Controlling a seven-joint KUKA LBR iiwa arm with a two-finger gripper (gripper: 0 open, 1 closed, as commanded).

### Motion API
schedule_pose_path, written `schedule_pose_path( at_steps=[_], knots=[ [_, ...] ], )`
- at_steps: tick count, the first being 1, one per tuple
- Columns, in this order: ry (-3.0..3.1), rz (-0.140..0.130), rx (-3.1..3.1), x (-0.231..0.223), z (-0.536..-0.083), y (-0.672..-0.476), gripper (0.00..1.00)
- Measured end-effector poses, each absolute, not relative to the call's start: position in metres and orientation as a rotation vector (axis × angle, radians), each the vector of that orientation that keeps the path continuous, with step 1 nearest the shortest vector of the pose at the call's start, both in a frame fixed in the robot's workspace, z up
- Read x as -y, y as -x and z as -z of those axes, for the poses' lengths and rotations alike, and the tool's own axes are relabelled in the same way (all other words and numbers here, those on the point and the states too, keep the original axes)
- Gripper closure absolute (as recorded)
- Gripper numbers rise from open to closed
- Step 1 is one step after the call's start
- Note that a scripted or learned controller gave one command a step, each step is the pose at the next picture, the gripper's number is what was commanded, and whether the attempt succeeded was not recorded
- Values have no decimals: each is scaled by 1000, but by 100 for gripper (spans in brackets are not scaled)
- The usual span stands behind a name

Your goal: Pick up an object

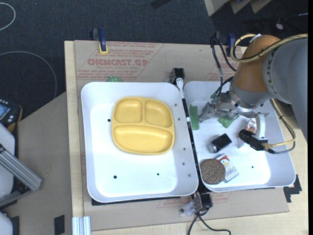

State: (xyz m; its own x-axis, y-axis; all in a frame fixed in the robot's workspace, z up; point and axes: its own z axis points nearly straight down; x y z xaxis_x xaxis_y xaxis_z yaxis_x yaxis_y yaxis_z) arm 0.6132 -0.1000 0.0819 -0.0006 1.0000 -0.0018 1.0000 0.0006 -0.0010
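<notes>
White plastic, smooth and shallow with rounded corners, makes up both bins, two of them side by side on the tan board of the desk (78, 190). The left bin (98, 170) carries one yellow plate (143, 125). It is a glossy moulded tray with three compartments, two small ones at the far side and one long one nearer the camera.

In the right bin (274, 173) I count four loose things. One green piece (194, 117), narrow and flat, lies along the bin's left wall. Just right of it the claw (221, 110) hangs low over the far part of the bin, under the grey arm with its orange band. I cannot tell whether it is open or closed, or whether it touches anything. Nearer the camera lies one black block (220, 142), small and boxy, apart from the claw. By the front wall sits one brown disc (212, 171), round and speckled, with one small printed packet (229, 170) touching its right side.
</notes>
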Motion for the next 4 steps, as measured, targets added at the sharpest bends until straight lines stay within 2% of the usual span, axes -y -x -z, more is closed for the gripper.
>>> schedule_pose_path(
  at_steps=[1, 2, 3, 4],
  knots=[
    [-2217, -6, -2224, 59, -191, -554, 0],
    [-2225, 5, -2230, 22, -184, -482, 0],
    [-2224, -1, -2219, 25, -195, -486, 100],
    [-2205, -22, -2226, -32, -327, -481, 100]
  ],
)
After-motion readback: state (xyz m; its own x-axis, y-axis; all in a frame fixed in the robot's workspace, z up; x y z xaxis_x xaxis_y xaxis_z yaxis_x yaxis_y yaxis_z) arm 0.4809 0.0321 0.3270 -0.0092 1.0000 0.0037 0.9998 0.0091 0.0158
